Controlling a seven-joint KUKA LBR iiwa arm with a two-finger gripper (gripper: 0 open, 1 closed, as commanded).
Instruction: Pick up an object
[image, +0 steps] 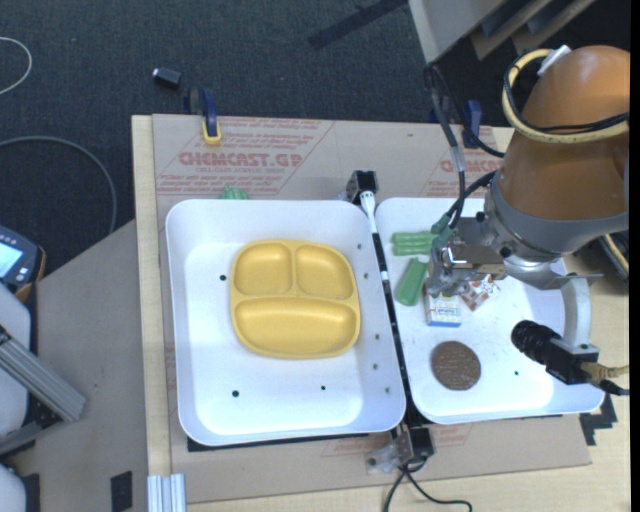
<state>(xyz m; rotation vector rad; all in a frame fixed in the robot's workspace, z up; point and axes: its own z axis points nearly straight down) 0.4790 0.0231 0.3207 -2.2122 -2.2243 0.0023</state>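
Gripper (452, 262) is low in the right-hand shallow white bin (520, 395), over a cluster of small items; can't tell from this angle whether it's released or clenched, and nothing is visibly in it

Likely target, my guess: small white-and-blue flat packet (444, 314) just below the gripper, towards the bin's left wall. Looks light and thin, probably glossy so may slip. It lies flat, so pinch across the short edges, not the face

Crinkled red-and-white wrapper (483, 290) is just beside it, soft, could deform or come along

Green rectangular block (410, 243) lies along the bin's far side, second green block (409, 282) is tilted just left of the gripper. Both look stiff, easy to grip across the narrow width

Brown round flat disc (456, 365) is nearer the camera, apart from the rest, low profile, hard to get under

Bin floor looks like smooth white plastic, so things will slide

Left-hand white bin (200, 380) holds a yellow three-compartment plastic plate (295, 300)

Desk (250, 150) is topped with pale printed board, blue-and-yellow clamp (209, 115) at the far edge. Dark carpet around it, with cables
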